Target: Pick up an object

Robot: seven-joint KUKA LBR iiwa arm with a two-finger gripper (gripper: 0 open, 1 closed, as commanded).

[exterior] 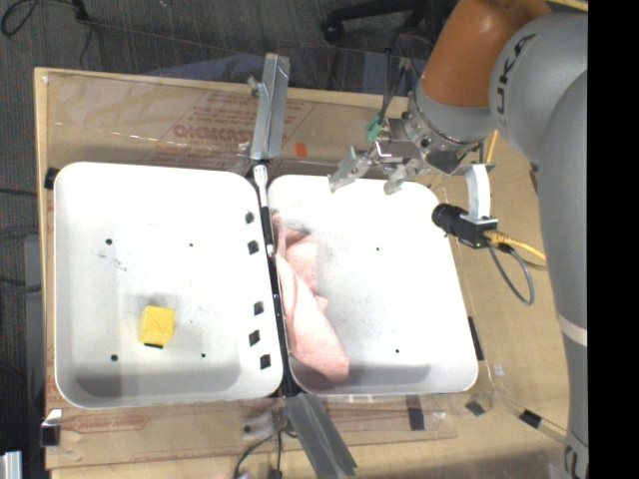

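Pink cloth [308,302] lies bunched along the left wall of the right bin [419,297], long axis running from the far left corner down toward the near edge, while a yellow block [157,325] sits square in the left bin [120,218]. Gripper [367,173] hovers over the right bin's far rim, fingers spread and holding nothing. Both bins rest on a plywood bench [130,108] over dark carpet [180,13].

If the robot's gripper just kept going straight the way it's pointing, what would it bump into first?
Probably the bare white floor of the right bin, near its top edge. The gripper points down and a bit left there. The pink cloth lies further along, by the left wall. Depth is hard to judge.
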